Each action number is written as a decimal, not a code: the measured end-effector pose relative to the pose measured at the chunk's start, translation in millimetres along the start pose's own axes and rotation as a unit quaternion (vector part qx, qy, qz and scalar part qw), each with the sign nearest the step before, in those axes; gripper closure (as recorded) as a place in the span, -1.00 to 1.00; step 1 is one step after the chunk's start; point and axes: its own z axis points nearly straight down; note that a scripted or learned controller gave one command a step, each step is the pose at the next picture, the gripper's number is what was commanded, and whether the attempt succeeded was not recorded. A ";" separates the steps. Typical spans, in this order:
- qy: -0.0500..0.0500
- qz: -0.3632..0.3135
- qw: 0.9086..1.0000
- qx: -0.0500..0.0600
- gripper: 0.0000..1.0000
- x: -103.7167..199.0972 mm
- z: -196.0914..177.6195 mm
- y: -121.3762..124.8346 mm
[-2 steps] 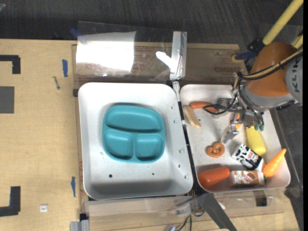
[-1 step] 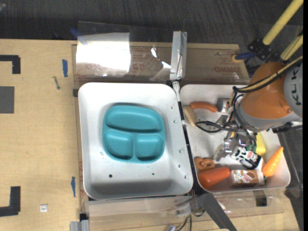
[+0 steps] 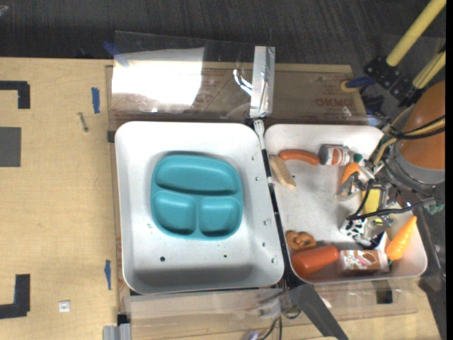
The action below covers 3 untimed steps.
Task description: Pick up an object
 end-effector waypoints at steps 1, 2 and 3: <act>-0.001 -0.002 1.000 0.000 -1.00 -9.7 68.7 -16.3; -0.001 -0.066 0.998 0.000 -1.00 -55.3 69.5 -24.9; -0.001 -0.057 0.998 0.000 -1.00 -61.6 69.3 -16.4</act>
